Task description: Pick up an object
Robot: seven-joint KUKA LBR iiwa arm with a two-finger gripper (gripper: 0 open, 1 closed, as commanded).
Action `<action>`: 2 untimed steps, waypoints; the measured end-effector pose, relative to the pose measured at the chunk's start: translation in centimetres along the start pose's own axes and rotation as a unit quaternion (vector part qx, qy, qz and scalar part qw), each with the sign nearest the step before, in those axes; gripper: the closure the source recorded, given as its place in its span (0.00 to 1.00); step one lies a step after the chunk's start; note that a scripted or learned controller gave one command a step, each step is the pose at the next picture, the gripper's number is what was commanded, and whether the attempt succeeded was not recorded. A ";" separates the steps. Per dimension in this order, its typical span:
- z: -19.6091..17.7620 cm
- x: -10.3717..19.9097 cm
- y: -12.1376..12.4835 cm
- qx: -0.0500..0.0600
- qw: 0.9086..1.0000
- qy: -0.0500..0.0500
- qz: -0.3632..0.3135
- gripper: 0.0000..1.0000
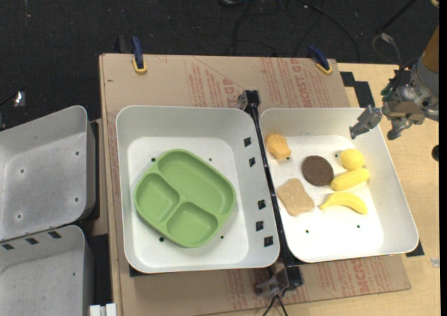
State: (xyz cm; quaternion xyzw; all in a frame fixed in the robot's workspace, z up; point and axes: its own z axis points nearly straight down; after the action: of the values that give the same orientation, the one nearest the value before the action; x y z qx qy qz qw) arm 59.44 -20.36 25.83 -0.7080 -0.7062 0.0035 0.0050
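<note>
Looking down, we see the gripper (377, 124) hovering over the right bin's (398, 238) far corner, fingers seemingly spread and grasping nothing, probably staged above the lemon (353, 159) and bananas (347, 190) below.

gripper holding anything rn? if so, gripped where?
Nothing held. The gripper is open above the right bin's upper right corner, with no item between its fingers.

Green tray (184, 198), yellow bananas (348, 189), white bins (129, 133)
</note>
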 end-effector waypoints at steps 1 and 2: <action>-0.8 0.1 0.2 -0.006 1.000 -0.001 -0.002 0.00; 5.5 0.1 0.7 -0.004 1.000 -0.001 -0.001 0.00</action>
State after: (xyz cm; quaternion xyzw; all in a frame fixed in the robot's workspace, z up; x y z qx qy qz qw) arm 60.11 -20.23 20.27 -0.7071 -0.7071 0.0013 0.0020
